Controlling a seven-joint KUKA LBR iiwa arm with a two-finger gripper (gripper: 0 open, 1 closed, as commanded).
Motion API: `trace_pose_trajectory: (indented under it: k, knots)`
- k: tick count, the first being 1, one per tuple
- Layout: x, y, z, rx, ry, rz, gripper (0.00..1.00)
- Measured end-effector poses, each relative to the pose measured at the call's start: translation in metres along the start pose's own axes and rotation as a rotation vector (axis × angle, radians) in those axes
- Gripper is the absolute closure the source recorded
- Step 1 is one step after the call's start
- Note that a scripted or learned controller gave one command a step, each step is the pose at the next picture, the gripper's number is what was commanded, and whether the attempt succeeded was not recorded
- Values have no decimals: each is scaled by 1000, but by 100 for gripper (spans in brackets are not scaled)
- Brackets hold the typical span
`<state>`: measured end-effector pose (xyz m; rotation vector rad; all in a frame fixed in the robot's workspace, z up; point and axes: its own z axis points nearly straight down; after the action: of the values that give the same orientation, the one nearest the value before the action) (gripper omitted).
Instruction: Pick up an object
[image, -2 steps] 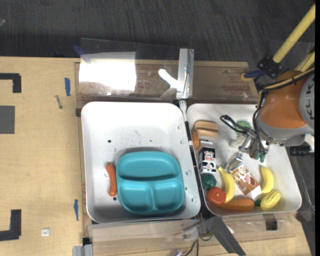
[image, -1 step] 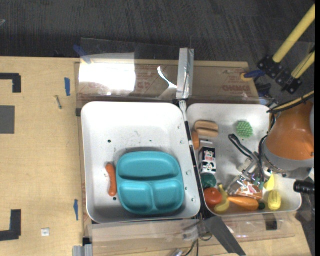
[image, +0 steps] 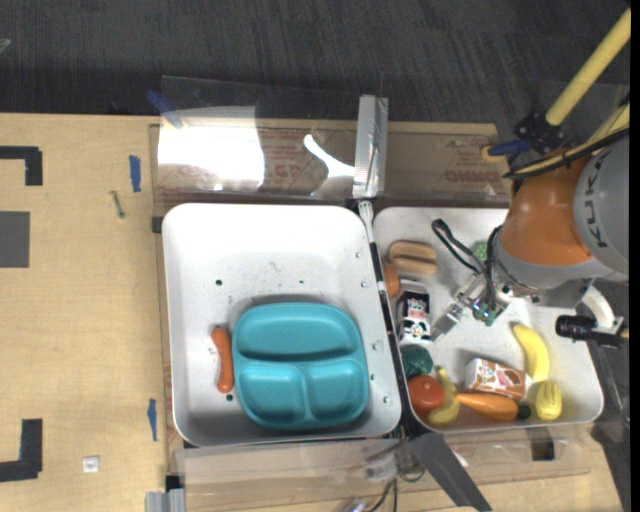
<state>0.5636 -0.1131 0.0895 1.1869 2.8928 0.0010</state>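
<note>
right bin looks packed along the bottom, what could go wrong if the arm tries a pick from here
The carrot, tomato and small carton lie bunched together, so the claw might nudge neighbours or catch two things at once. The banana is curved and smooth and could slip out. The hot dog sits near the right bin's wall, leaving little room.

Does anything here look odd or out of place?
Mildly, yes. A toy sausage lies loose in the left bin, squeezed between the bin wall and the teal divided tray, while the other toy foods crowd the right bin. Nothing looks spilled or broken.
</note>
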Motion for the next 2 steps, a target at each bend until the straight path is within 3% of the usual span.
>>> trace_pose_trajectory:
  k: [1,2]
  knots:
    - [-82,-7,-4,5,9,74,0]
    - [-60,72,2,10,14,-24,0]
